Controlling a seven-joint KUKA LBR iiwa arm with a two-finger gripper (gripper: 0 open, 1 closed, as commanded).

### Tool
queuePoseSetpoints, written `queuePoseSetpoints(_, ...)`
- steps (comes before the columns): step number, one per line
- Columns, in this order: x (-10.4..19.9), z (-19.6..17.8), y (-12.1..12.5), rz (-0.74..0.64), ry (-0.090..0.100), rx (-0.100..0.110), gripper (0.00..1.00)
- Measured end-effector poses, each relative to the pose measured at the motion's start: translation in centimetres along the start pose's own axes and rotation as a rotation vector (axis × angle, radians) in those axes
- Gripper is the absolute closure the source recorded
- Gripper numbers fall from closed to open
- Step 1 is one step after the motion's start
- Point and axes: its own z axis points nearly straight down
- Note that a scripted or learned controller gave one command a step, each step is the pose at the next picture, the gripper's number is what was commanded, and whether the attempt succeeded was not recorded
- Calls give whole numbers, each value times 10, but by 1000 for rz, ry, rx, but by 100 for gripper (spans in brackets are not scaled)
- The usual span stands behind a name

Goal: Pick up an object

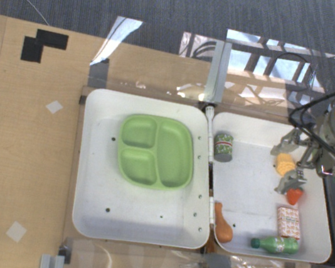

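Your gripper (292,165) hangs over the right bin (246,194), fingers spread around a yellow piece (285,163), grip uncertain.

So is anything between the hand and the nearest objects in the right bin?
Nothing visible does. The hand hangs over the right bin, right beside the yellow piece and just above the orange piece. The can, carton and bottle lie off to the sides.
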Motion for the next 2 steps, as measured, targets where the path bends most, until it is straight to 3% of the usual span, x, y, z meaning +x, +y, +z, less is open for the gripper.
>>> queuePoseSetpoints(1,2,120,-53,225,8,-1,0)
queuePoseSetpoints(2,-4,104,-51,214,-8,1,100)
